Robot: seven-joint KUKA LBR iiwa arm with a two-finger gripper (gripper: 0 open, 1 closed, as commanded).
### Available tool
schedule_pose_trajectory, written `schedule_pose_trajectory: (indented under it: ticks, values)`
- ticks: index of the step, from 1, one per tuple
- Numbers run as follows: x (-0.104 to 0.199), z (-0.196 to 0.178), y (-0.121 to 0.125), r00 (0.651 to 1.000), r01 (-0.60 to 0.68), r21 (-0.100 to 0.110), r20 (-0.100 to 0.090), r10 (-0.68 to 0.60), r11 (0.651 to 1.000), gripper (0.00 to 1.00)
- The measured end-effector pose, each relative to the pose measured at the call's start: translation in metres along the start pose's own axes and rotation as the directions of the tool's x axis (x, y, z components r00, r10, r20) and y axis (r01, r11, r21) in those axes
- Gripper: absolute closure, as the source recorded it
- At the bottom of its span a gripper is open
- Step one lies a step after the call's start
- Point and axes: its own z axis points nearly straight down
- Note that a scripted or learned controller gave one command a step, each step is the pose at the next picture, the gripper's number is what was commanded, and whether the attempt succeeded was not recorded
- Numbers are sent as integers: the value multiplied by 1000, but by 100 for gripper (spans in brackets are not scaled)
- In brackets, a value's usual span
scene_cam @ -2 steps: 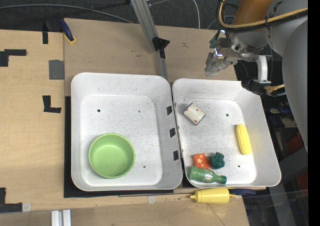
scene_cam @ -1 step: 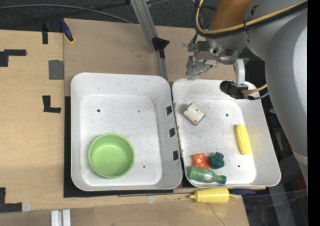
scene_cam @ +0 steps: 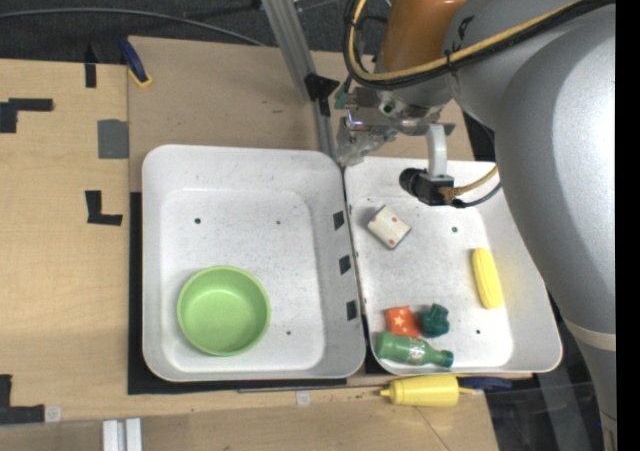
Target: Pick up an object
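Observation:
My gripper hangs over the far left corner of the right bin, at the wall shared with the left bin. Nothing shows in its grasp. A small white block with red marks lies just in front of it, apart from it. Along the right side of the same bin lies a yellow corn-shaped piece. Near the front edge sit an orange-red item, a dark green item and a green bottle on its side.
A green bowl stands in the front left of the left bin. A yellow bottle lies on the bench in front of the right bin. A grey slanted post rises behind the bins. The bulky arm covers the right side.

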Motion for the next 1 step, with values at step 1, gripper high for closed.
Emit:
schedule_pose_trajectory:
  ticks: [1]
  values:
    - [47,1,-7,1000,-1,0,0,1,1000,100]
